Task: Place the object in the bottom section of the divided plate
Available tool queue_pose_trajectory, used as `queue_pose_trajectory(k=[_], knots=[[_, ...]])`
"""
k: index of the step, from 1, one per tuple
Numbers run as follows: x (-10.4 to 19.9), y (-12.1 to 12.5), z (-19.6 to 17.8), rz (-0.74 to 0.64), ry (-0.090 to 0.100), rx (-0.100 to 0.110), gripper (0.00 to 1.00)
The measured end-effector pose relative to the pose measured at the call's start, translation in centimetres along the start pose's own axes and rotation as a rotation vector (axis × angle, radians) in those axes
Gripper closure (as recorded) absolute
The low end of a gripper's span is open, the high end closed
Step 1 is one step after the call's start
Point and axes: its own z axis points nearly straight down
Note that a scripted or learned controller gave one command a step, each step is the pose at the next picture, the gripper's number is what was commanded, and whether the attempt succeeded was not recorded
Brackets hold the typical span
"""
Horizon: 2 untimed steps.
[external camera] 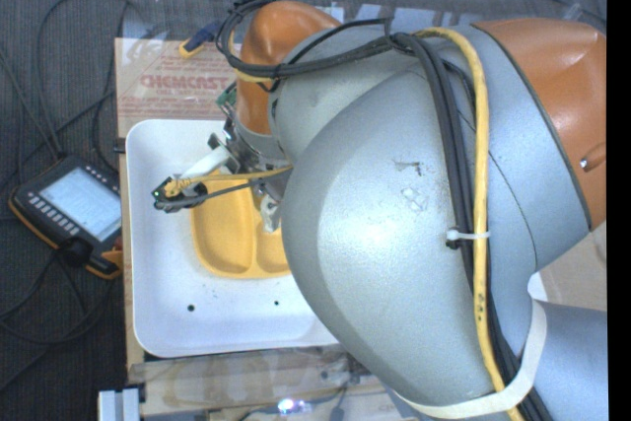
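Because the bulky grey arm (394,212) covers the right side of the yellow divided plastic plate (222,232), you cannot tell whether the gripper (264,205), hanging over the plate's middle, is clenched, released or grasping anything, nor where the object is. You risk a drop into the wrong section or onto the divider, since the near section is largely hidden. The shallow white bin (163,311) holds the plate and two small dark specks (190,308) on its near floor.
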Motion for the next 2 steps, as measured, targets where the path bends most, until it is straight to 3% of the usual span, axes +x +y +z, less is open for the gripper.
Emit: queue_pose_trajectory(k=[1, 2], knots=[[-3.6, -7.3, 5.9, 0.344, 0.04, -0.008, 0.0], [1.0, -4.6, 2.2, 0.35, 0.003, -0.002, 0.0]])
